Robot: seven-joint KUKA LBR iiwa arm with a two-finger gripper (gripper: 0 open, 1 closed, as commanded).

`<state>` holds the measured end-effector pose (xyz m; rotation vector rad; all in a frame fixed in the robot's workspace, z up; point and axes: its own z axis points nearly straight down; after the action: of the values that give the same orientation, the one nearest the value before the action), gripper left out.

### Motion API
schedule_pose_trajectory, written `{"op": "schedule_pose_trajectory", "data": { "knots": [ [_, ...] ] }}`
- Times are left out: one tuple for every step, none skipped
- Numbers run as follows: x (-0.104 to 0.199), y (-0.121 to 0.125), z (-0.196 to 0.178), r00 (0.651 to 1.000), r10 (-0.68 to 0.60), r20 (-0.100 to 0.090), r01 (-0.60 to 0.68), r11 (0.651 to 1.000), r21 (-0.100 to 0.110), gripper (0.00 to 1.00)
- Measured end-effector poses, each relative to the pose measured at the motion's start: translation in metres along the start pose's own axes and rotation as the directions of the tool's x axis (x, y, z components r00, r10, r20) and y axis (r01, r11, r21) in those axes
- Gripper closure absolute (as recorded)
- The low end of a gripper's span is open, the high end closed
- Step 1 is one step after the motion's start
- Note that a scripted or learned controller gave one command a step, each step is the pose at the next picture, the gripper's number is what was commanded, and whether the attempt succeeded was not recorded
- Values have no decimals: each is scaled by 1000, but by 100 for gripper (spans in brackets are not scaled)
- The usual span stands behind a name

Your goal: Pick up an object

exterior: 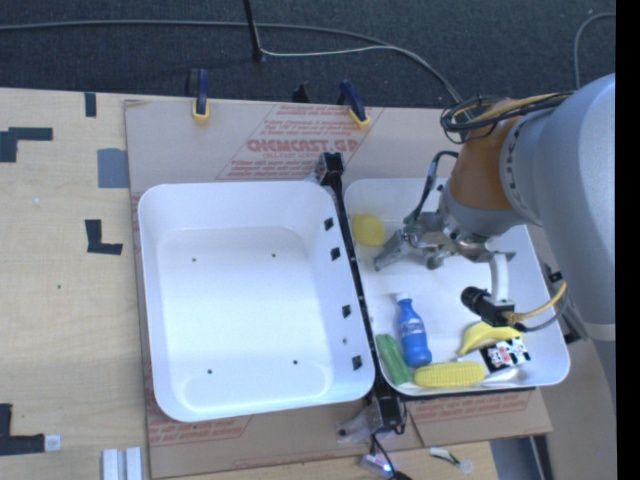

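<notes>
A yellow ball (pixel 368 230) lies at the right bin's (pixel 545 373) far left corner, just beside the gripper (pixel 392 256), whose fingers spread open and empty. A clean pick likely needs them centred over it, clear of the divider wall. Nearer the front: blue bottle (pixel 410 332), green piece (pixel 392 360), corn cob (pixel 449 374), banana (pixel 478 336)

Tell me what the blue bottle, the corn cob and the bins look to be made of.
The blue bottle: probably glossy plastic, given its highlights and white cap. The corn cob: likely a plastic or rubber toy, an even yellow with a bumpy surface. The bins: apparently thin moulded white plastic, smooth with rounded corners and a slight sheen.
</notes>
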<state>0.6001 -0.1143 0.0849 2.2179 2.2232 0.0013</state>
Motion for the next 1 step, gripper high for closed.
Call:
{"op": "schedule_pose_trajectory", "data": {
  "knots": [
    [1,-9,-53,1000,2,0,-2,1000,-2,0]
  ]
}}
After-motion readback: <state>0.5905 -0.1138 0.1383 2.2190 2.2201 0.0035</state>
